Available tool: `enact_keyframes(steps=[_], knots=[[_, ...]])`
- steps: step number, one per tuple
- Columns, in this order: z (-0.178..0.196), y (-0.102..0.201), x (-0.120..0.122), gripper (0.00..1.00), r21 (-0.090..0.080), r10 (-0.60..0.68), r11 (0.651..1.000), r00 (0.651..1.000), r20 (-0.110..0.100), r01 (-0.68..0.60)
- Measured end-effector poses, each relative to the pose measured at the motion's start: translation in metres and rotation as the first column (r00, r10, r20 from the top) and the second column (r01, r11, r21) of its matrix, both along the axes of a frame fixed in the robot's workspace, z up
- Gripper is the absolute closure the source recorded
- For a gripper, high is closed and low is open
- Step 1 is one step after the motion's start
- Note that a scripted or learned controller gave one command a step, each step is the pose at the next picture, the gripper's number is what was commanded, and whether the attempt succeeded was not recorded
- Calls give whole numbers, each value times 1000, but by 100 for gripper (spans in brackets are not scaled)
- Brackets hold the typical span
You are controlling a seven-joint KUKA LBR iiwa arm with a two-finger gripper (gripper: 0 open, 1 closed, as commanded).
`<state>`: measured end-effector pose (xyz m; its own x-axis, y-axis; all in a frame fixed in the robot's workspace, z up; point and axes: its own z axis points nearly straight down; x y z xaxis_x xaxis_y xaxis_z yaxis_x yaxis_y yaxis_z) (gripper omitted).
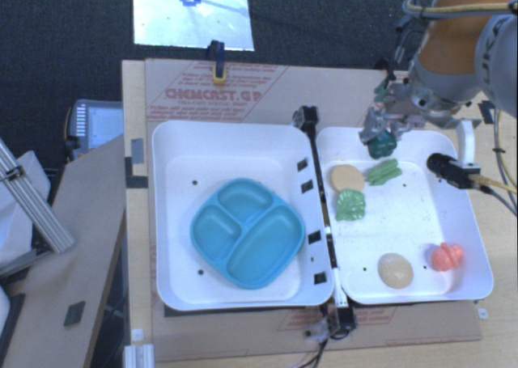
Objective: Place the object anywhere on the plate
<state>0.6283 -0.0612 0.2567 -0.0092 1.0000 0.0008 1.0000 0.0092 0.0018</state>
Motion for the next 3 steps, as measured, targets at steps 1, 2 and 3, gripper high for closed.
enact_keyframes(steps=[1,2,3], knots=[[-10,60,15,100,1,2,1000,1000,1,-2],[-22,117,29,100,0,1,1000,1000,1,-1],[-17,176,28,100,1,1,1000,1000,1,-1]])
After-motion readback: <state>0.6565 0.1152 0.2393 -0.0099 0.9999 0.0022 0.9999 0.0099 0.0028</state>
